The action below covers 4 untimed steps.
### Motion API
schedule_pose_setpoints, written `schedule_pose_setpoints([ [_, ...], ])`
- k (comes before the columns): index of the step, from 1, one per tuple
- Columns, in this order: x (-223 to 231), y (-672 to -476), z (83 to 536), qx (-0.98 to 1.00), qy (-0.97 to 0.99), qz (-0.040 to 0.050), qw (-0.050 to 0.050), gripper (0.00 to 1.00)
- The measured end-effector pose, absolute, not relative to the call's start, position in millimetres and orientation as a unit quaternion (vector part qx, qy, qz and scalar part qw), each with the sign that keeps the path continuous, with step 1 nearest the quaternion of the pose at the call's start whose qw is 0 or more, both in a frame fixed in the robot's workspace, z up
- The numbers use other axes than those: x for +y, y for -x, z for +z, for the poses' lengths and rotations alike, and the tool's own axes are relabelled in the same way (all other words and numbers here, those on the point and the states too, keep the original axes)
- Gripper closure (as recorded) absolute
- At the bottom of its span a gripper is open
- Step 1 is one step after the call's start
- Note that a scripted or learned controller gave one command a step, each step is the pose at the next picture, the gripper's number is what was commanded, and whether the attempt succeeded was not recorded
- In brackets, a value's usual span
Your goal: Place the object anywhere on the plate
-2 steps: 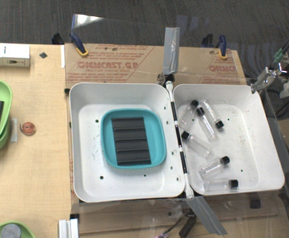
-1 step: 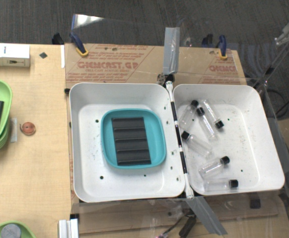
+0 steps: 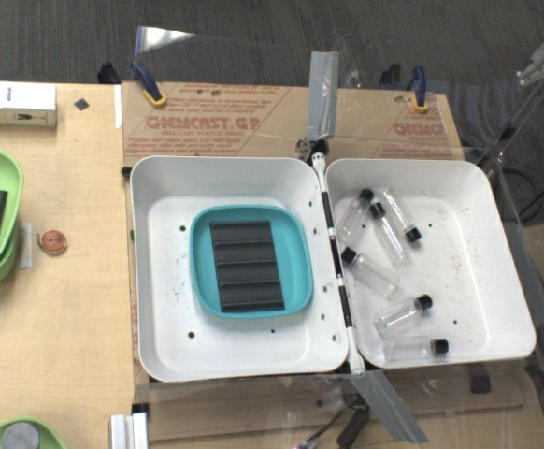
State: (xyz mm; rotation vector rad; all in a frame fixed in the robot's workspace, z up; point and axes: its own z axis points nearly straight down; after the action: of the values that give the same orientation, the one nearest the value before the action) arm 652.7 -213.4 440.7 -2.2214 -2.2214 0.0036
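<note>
A teal plate (image 3: 203, 251) lies in the left white bin (image 3: 155, 279), with a dark ribbed rectangular insert (image 3: 246, 266) on its middle. In the right white bin (image 3: 496, 251) lie several clear plastic vials with black caps: one (image 3: 388, 230) near the bin's upper middle, another (image 3: 401, 216) just right of it, one (image 3: 365, 267) by the left wall, one (image 3: 403, 314) lower down, and one (image 3: 420, 349) near the front wall.
A cardboard sheet (image 3: 216, 115) with clamps lies behind the bins. On the wooden bench at left sit a green tray (image 3: 1, 251), a white box (image 3: 15, 106) and a small orange disc (image 3: 53, 242). A clear divider (image 3: 322, 101) stands upright behind the bins.
</note>
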Motion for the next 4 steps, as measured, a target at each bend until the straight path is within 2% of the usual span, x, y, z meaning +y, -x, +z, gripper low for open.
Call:
schedule_pose_setpoints([
  [4,-213.4,-652.7,440.7,-0.707,0.707,0.0011,0.0,0.0],
])
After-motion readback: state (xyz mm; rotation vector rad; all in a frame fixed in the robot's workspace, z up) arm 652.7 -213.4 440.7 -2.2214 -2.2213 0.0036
